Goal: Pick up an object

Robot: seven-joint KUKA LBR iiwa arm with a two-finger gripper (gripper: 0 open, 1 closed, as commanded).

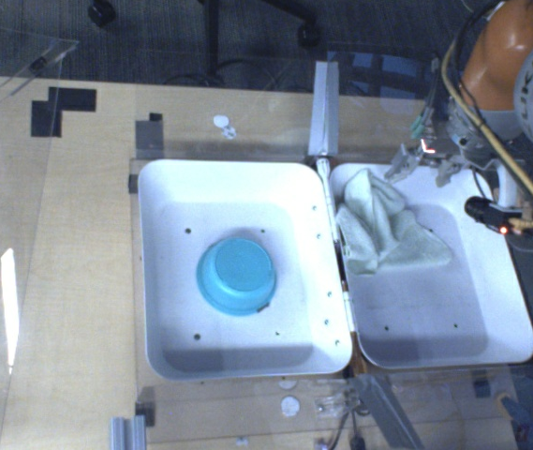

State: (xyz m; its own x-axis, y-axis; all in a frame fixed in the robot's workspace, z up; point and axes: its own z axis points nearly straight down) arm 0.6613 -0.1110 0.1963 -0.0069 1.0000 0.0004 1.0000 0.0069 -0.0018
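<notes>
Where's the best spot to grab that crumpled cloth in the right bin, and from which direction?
Probably the raised fold of the cloth near the bin's far left corner, coming straight down from above. It lies limp and crumpled against the right bin wall, so only bunched ridges give the tool something to pinch.

Soft pale cloth (383, 228), glossy blue bowl (237, 275)

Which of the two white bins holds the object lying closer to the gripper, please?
The right bin: its crumpled pale cloth lies just beneath the gripper, unlike the left bin's blue bowl.
</notes>
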